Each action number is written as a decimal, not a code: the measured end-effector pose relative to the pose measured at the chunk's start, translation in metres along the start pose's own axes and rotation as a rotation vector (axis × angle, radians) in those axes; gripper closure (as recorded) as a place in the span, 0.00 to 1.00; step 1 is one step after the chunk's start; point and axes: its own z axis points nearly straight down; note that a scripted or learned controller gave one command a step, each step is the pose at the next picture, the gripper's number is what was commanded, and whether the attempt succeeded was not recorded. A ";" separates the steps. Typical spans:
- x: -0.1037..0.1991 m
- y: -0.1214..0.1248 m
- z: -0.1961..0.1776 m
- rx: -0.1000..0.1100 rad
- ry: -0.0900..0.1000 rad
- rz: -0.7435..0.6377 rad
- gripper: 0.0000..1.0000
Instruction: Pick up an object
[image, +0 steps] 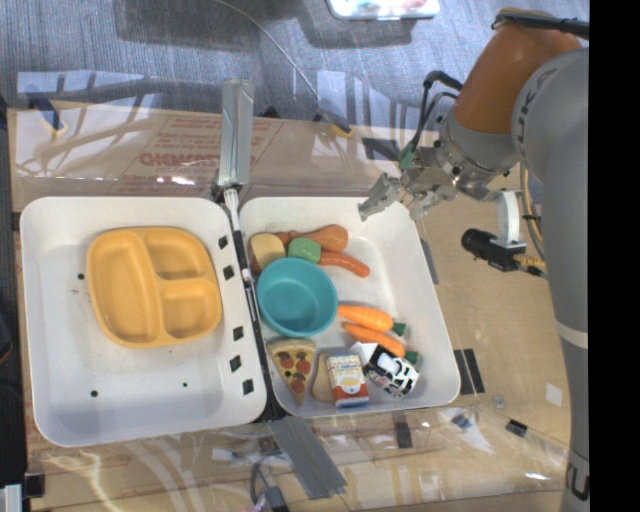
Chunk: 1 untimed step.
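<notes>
two white bins, one yellow tray, one bowl and a crowd of toy food; the gripper hangs above the right bin's far edge.

left bin (60, 400) carries one yellow tray (152, 284) toward its far left, with bare floor along the near edge and right side. right bin (428, 300) holds one teal bowl (297, 296) by its left wall, one bread piece (265, 249) and one drumstick (322, 239) at the far edge, one sausage (344, 264), two carrots (368, 317), one pizza slice (293, 367), one juice box (346, 380) and one cow (392, 372) along the near edge; its far right corner is bare. gripper (397, 196) fingers spread apart, nothing between them.
</notes>
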 end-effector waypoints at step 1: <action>-0.018 0.023 -0.035 -0.005 -0.001 0.112 0.00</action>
